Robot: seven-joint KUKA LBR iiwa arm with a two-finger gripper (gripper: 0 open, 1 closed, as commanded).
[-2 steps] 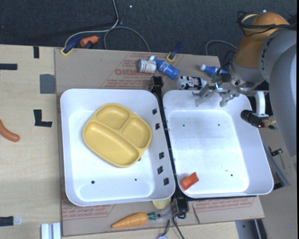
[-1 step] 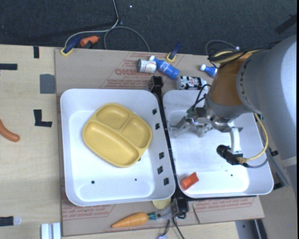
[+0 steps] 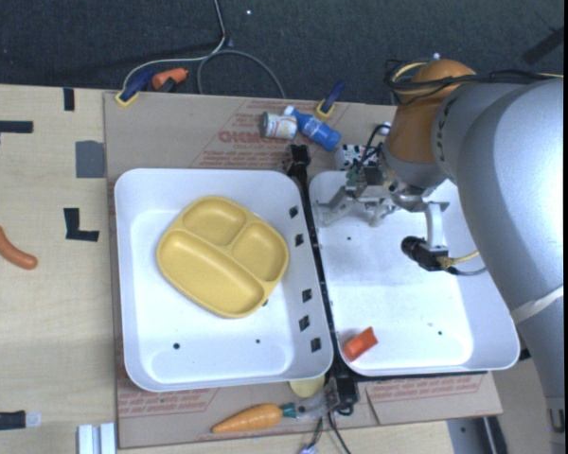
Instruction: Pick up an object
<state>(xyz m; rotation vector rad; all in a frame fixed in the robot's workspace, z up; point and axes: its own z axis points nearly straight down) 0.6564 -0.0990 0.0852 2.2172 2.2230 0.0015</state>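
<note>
Small orange block [image 3: 360, 342] lies in the right bin [image 3: 407, 320], near its front-left corner, long axis tilted up-right. Pincer [image 3: 355, 206] hovers over the bin's back-left corner; its opening, can't tell.

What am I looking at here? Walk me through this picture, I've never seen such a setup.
This is one camera fixed above a workbench, looking down at a slant. The big grey shape on the right is a robot arm with an orange band near its wrist; its end effector reaches over the top of the right bin. Whether it grips anything is too hard to tell.

Two shallow white bins sit side by side. The left bin holds a yellow divided plate. The right bin holds a small orange piece. Outside the bins lie a toy carrot, a sausage-like toy and a small bottle.
</note>
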